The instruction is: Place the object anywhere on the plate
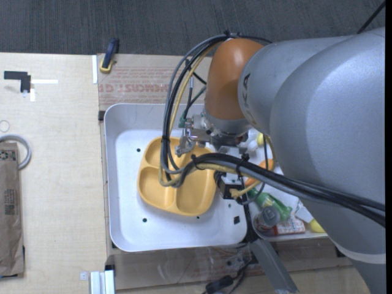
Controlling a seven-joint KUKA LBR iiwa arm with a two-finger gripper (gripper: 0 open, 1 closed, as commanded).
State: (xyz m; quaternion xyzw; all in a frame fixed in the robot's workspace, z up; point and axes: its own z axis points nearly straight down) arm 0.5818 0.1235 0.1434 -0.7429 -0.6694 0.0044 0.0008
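Arm (318, 115) is seen reaching in from the right, its orange band (229, 78) directly above the wrist. Gripper (205, 141) is located over the left white bin (122, 164), mostly covered by the wrist and by looping black cables (174, 90). Whether the gripper is apart, together or clamped on anything cannot be told. Yellow plate (174, 188), divided into compartments, lies flat on the bin floor directly beneath the gripper and extends to its left and towards the near edge. The plate's upper right part is hidden by the wrist hardware. The object cannot be singled out, and nothing is seen held at the gripper. Loose items are noted to the right of the gripper, in the neighbouring bin and partly under the arm. These are a green item (272, 204), a red-and-white packet (288, 227) just beyond it, a yellow piece (315, 225) at the packet's far side, and an orange patch (266, 164) close to the cables. Well to the left of the gripper, on the pale counter (55, 164), a brown paper bag (9, 213) lies at the frame edge. A small black angled piece (18, 78) is recorded further up on the same side. A blue-and-yellow tool (110, 54) rests up and to the left of the gripper, beside the lettered cardboard (141, 81) behind the bin.
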